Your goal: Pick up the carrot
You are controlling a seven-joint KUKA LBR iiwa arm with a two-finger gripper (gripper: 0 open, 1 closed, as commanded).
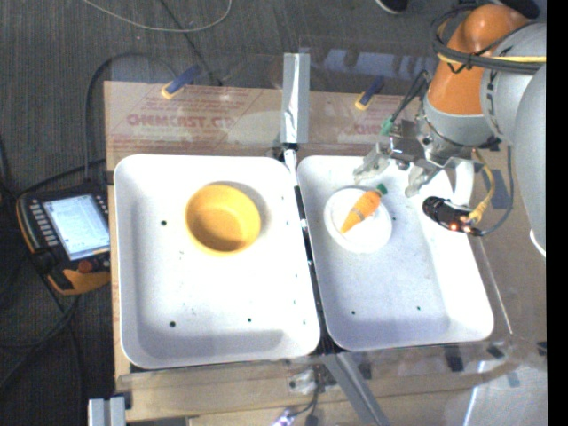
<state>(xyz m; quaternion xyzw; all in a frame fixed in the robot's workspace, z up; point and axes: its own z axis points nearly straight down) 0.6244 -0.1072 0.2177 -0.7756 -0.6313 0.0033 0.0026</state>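
Now the carrot (361, 211) lay on a small white plate (380, 233) in the right bin (426, 318), with its green top pointing up toward the hand (396, 169). Lying flat and on its own like that, it looked easy to reach from above. The hand hung just past the carrot's green end, a little higher and not touching it. Its two fingers (373, 163) were spread apart with nothing between them, so it looked ready to come down and pinch.

Around the carrot was lots of bare plate, and beyond that plenty of bare bin floor. The nearest bin wall, on the far side of the carrot from the hand, was well apart from it. A yellow bowl (224, 216) sat in the left bin (151, 309), far from the carrot and out of the way.
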